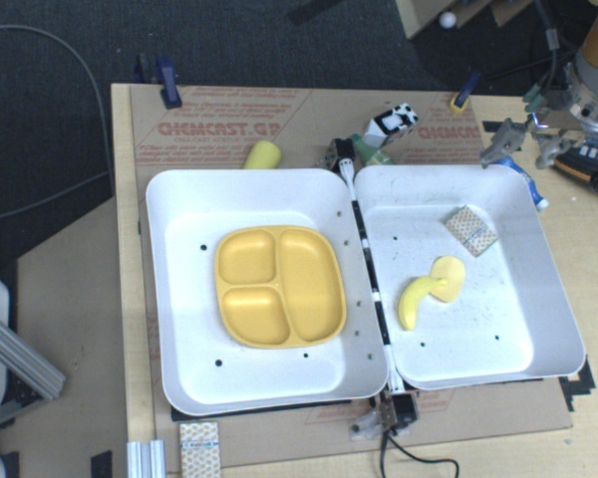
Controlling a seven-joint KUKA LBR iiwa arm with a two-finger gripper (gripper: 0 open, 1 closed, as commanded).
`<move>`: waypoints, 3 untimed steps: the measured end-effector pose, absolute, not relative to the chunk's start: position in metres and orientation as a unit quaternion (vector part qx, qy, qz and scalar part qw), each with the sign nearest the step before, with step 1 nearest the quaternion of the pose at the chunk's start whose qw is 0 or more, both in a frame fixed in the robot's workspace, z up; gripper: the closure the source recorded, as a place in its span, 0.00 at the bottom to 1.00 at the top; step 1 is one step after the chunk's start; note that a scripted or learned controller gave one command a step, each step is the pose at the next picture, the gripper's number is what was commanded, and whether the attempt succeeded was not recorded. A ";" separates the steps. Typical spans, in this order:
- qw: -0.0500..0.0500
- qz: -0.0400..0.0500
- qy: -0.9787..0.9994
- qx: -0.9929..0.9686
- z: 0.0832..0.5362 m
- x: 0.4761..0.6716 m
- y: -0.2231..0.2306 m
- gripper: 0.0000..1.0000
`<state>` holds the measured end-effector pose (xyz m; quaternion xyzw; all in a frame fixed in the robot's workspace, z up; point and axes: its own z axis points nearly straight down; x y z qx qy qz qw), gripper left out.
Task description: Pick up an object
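Glossy 3-compartment yellow plate (279,287) in left bin (179,207); jaws' state unclear.

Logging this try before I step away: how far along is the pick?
Nothing looks done yet. The gripper sits at the right bin's far right corner, nothing visibly between its fingers. The yellow banana-shaped toy and patterned block lie in that bin, the yellow tray in the left. The whole pick remains.
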<state>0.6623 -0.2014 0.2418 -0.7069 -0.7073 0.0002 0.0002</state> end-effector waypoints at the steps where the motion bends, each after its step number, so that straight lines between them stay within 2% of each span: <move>1: 0.001 0.001 -0.707 -0.707 0.106 0.611 -0.215 0.00; 2: -0.001 -0.001 -0.708 -0.707 0.085 0.657 -0.172 0.00; 3: 0.001 0.000 -0.707 -0.707 0.085 0.601 -0.171 0.00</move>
